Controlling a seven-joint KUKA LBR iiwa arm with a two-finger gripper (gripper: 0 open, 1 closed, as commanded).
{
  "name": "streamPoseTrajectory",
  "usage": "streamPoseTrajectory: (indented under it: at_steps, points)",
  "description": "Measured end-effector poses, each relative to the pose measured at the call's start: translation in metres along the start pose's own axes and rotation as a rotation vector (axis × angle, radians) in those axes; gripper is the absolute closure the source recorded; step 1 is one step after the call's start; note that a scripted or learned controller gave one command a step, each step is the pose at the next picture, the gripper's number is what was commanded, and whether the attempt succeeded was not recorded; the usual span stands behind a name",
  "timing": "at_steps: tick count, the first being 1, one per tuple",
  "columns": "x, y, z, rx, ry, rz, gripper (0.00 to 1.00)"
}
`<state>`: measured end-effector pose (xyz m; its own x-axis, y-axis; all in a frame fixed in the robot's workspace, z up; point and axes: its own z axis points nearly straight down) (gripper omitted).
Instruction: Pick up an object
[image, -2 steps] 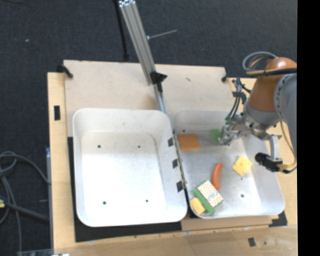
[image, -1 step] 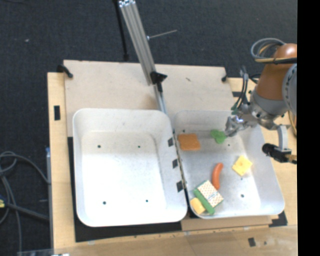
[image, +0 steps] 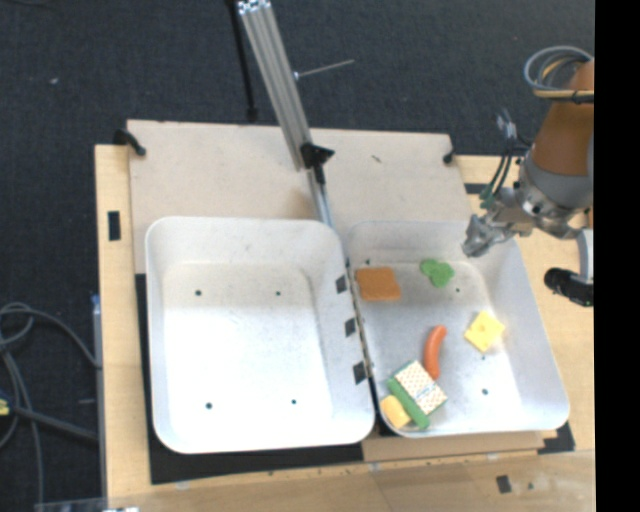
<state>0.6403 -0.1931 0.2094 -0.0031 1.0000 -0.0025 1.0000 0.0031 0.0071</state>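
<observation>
- We see the grey two-finger hand (image: 480, 240) hanging over the back right corner of the right-hand shallow white plastic bin (image: 525, 330), at the end of the grey arm with its orange band (image: 562, 130)
- We cannot tell how the hand is set, wide or narrow; it is small and blurred, and we see nothing carried in it
- Every candidate lies on the floor of that right bin: a flat orange-brown square block (image: 378, 284), a small green rounded piece (image: 436, 271), a yellow wedge-like block (image: 485, 331), a slim orange-red carrot-shaped piece (image: 433, 350), and a white checked box (image: 419, 388) lying against a green and yellow piece (image: 400, 411) at the front left corner
- The green rounded piece is the nearest to the hand, just beside it toward the bin's middle
- The left shallow white bin (image: 250, 330) sits alongside on the wooden table (image: 230, 170)
- We judge the task barely begun: nothing is lifted, so choosing a piece, descending, closing and raising all remain
</observation>
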Motion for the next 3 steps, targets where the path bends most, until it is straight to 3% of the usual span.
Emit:
streamPoseTrajectory:
  at_steps: [3]
  points:
    - [0.151,0.000,-0.026,0.008,0.004,-0.004,1.00]
